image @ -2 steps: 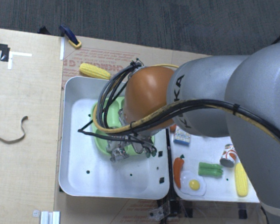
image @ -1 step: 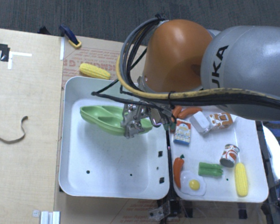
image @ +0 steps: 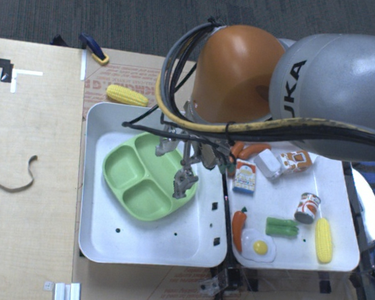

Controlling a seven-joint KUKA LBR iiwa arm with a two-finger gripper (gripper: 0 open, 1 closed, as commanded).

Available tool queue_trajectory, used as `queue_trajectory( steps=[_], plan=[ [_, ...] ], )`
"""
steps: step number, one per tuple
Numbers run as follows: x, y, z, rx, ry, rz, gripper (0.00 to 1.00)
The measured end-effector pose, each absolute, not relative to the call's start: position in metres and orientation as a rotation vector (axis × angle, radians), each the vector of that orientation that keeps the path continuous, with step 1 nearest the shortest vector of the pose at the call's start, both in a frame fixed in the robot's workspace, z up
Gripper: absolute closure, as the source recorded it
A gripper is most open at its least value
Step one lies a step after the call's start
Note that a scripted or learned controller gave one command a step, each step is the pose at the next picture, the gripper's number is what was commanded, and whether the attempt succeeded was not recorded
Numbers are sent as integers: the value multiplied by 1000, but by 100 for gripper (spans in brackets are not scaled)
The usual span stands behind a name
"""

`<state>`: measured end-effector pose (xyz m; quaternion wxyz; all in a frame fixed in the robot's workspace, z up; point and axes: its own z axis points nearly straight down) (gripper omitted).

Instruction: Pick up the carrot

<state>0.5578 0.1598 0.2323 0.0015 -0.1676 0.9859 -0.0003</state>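
Green plate [image: 131, 177] lies under your claw [image: 183, 182] in the left bin [image: 98, 236]; I cannot tell how the claw stands. To the claw's right and lower, the carrot [image: 238, 228] lies in the right bin [image: 349, 263], beside the egg [image: 260, 246].

Orange carrot [image: 238, 230], green divided plate [image: 131, 177] (bins [image: 98, 236] white).

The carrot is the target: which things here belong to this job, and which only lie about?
Belonging to the job:
carrot
gripper

Lying about:
green plate
fried egg
two corn cobs
can
cartons
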Motion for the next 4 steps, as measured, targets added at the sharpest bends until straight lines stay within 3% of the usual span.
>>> queue_trajectory(
  steps=[1,2,3,4],
  plan=[
    [599,67,216,-813,3029,-1,0],
    [639,48,193,-1319,2844,1,0],
    [660,120,134,-1045,2955,2,0],
    [627,135,99,-1310,2850,1,0]
  ],
)
